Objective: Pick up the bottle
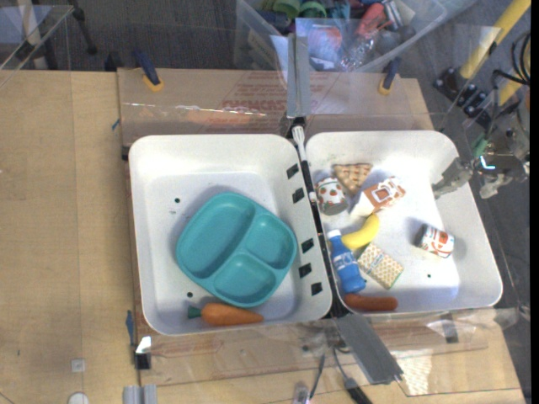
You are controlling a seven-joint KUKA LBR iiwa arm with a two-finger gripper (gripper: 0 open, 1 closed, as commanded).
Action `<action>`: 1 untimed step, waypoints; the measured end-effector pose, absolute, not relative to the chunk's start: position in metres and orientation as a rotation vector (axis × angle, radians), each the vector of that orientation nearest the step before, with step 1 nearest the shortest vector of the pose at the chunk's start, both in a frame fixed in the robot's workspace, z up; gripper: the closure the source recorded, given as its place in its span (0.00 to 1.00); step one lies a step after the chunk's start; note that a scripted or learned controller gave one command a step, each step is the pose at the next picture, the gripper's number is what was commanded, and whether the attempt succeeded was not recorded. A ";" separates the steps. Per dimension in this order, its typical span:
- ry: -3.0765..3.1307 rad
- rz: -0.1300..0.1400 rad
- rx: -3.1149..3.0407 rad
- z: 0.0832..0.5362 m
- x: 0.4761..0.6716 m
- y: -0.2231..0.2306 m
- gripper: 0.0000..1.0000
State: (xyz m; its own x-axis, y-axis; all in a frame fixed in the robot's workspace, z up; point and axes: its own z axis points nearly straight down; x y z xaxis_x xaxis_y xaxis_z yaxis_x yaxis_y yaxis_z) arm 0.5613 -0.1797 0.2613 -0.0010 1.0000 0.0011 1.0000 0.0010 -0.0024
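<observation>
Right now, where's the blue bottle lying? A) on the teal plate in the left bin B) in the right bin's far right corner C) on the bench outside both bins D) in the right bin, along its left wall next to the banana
D: the blue bottle lies in the right bin against its left wall, just below the banana; the teal plate sits in the left bin.

This is a robotics lab rather than a home. Two white bins [152,225] sit fixed side by side on a plywood desk [50,225], a clear tub of jumbled toys [337,7] stands at upper centre, and cables [497,82] hang at upper right.
</observation>
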 end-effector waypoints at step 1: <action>-2.280 0.001 -2.159 0.116 0.553 -0.145 0.00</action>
